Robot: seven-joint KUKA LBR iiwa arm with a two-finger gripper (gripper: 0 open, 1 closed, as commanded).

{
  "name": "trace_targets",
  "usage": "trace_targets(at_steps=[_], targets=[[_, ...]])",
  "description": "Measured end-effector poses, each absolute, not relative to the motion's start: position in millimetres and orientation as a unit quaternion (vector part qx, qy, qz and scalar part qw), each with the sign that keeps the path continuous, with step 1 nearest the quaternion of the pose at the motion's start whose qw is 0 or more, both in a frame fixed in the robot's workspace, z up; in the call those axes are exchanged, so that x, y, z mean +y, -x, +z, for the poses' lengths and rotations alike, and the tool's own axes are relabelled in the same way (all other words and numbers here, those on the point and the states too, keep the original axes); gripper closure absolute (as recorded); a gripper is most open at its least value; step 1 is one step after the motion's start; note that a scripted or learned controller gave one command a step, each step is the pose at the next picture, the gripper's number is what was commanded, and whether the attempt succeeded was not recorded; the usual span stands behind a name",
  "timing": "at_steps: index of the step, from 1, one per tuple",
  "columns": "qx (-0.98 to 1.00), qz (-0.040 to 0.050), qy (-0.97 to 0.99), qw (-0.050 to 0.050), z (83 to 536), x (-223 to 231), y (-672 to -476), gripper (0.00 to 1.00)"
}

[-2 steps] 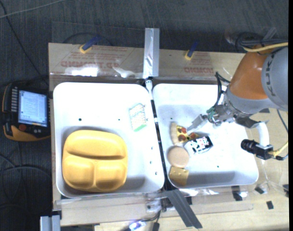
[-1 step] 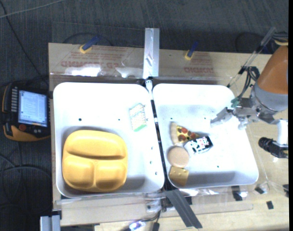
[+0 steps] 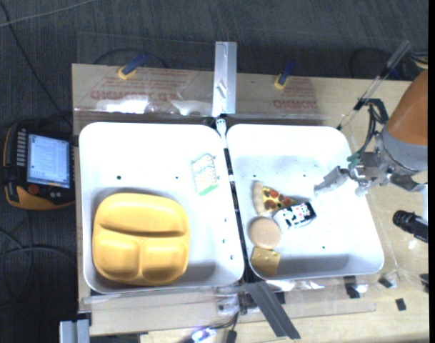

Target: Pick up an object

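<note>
Here's the arm (image 3: 410,120) coming in from the right, grey with its orange band high at the edge, and the pincer (image 3: 330,182) is poised over the right side of the right bin (image 3: 303,138). A slim grey finger (image 3: 331,180) slants down and left toward the bin floor, but how far the pincer is open can't be told from this angle, and nothing can be seen between its tips.

Down in that bin, the candidates are bunched at the left near corner. A toy pizza slice (image 3: 266,197) lies just beside the divider, a black-and-white patterned object (image 3: 298,215) sits right of it, touching or nearly so, and that one is the closest thing to the pincer, still apart from it. Nearer us, a round tan disc (image 3: 263,232) sits just below the pizza slice, with a golden-brown block (image 3: 266,261) against the near wall.

Over in the left bin (image 3: 131,145), a big yellow moulded plastic piece (image 3: 140,236) takes up the near left, and a small pale green-and-white packet (image 3: 205,174) lies toward the far right, close to the divider.

Off the table (image 3: 396,263) to the left, a handheld control pendant (image 3: 40,164) rests on the dark floor, screen lit.
</note>
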State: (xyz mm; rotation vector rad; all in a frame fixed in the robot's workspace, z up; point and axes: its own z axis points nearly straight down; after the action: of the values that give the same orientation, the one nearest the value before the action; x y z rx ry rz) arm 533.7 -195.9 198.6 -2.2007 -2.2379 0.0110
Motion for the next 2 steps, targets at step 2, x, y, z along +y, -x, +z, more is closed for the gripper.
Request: trace_targets(at_steps=[2], targets=[[-0.847, 0.0007, 0.532, 0.003, 146.4, -141.0, -540.2, 0.00]])
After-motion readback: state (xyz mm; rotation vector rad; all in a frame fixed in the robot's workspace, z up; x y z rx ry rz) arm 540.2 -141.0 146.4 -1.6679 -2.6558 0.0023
